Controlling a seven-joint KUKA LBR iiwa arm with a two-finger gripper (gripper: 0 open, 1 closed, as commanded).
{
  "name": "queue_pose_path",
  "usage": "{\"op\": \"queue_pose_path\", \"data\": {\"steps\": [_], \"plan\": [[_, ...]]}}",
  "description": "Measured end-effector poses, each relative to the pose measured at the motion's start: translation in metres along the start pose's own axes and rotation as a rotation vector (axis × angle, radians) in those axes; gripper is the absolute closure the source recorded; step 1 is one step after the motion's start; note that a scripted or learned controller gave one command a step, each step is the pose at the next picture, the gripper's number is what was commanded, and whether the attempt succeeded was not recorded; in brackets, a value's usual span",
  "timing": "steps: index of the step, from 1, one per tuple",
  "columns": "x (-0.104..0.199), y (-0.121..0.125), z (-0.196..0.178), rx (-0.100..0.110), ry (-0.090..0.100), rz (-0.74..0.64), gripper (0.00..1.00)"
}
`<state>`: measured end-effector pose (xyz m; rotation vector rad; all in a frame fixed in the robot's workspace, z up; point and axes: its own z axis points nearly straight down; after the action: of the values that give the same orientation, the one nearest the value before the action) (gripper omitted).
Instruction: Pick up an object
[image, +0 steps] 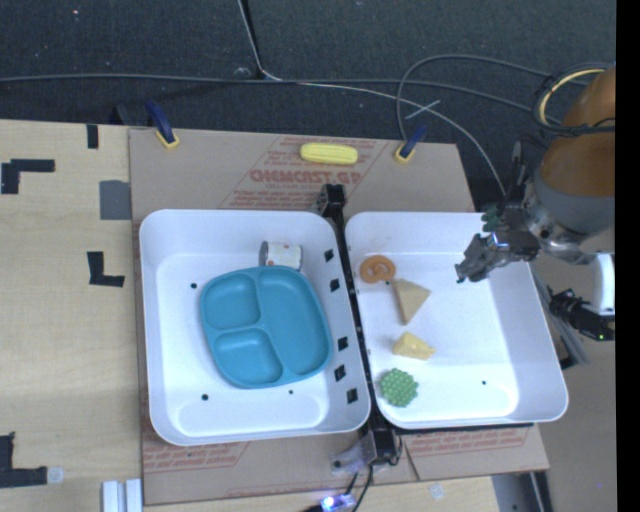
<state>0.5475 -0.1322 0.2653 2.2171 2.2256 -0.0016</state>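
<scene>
In the right bin (500, 400) lie a brown ring-shaped pretzel or donut (377, 268), a tan wedge (410, 299), a small yellow cheese-like piece (413, 347) and a green bumpy ball (398, 386). My gripper (474, 264) hangs over the bin's upper right part, to the right of the wedge and apart from every object. Nothing shows between its dark fingers. The left bin (165, 300) holds a blue divided plate (265, 325) and a small white can (282, 254) behind it.
A yellow banana-shaped toy (328, 153) lies on the cardboard behind the bins. Black clips (333, 198) join the bins along the middle divider. Cables run over the dark floor at the back. Open bin floor lies between the wedge and the right wall.
</scene>
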Motion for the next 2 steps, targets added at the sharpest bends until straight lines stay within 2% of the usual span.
{"op": "queue_pose_path", "data": {"steps": [2], "plan": [[0.083,0.04,0.025,0.002,0.0,0.0,1.0]]}}
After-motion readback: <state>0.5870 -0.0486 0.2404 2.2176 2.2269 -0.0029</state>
